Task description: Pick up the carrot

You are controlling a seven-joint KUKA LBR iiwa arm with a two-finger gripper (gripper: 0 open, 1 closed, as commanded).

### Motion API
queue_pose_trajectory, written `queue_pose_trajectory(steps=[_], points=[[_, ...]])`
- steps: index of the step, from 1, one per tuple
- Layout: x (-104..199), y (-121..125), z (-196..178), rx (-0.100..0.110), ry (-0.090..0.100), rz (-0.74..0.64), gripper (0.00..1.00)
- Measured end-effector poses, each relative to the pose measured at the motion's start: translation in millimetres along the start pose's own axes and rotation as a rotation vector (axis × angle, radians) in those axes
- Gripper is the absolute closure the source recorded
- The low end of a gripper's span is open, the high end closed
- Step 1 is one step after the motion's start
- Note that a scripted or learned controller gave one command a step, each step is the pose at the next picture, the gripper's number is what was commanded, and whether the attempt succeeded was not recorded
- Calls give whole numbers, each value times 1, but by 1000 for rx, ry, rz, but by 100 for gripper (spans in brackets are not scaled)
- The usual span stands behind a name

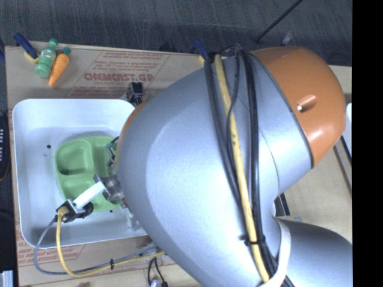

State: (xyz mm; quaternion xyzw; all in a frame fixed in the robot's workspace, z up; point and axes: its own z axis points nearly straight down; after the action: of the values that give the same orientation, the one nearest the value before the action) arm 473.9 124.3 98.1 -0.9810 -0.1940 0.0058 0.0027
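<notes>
The arm [239,166] is the largest thing here, a smooth grey shell with a glossy orange band [305,100] and black and yellow cables strung along it, and it covers most of the desk [119,67] and the right side of the left bin [24,160]. Its wrist end reaches into that bin over a green moulded tray [75,160], a soft-cornered plastic piece with two hollows; the jaws themselves are hidden under the wrist, so I cannot tell whether they are parted or closed, and nothing is visibly gripped. The main risk, as I judge it, is that the arm is working in the wrong place: the carrot [58,67] lies outside the bin, on the bare cardboard-coloured sheet at the desk's far left corner, touching a small green bottle [45,61]. A grasp in the bin would catch the tray or nothing. The carrot is small, tapered, orange and smooth, likely to roll or slip, and the bottle might be pinched with it.
</notes>
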Motion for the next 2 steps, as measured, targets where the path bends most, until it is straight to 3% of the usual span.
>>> queue_pose_trajectory(steps=[1,2], points=[[84,56,7,-2,-7,178,0],[144,99,-100,-4,10,69,0]])
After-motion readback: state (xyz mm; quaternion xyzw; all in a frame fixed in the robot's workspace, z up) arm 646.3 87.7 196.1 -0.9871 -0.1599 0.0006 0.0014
